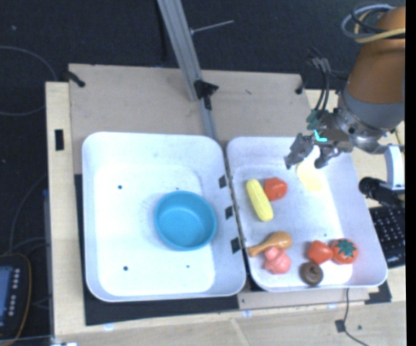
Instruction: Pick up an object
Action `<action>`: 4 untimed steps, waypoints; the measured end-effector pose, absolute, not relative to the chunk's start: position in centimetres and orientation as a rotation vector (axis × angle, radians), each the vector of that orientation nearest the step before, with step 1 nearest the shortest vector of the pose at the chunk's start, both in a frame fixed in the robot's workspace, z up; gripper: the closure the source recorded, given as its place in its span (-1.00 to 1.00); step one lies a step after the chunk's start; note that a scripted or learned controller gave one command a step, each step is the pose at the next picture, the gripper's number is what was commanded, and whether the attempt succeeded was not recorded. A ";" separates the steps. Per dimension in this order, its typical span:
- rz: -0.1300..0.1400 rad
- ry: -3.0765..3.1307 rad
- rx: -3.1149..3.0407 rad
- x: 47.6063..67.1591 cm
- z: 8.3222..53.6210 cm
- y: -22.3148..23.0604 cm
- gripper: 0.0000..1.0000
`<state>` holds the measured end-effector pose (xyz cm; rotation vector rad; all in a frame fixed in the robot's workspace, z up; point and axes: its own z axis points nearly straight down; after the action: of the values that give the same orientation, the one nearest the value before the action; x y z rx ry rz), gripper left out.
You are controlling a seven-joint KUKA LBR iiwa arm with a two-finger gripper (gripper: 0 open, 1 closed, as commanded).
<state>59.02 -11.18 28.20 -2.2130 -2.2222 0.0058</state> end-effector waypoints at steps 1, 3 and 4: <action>-0.002 -2.226 -2.216 59.1 28.6 -11.2 -1.00; 0.011 -2.218 -2.220 58.0 16.0 -11.6 -1.00; 0.010 -2.216 -2.222 57.9 10.5 -11.7 -1.00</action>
<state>57.85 -11.75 10.51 -2.2219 -2.2158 0.0101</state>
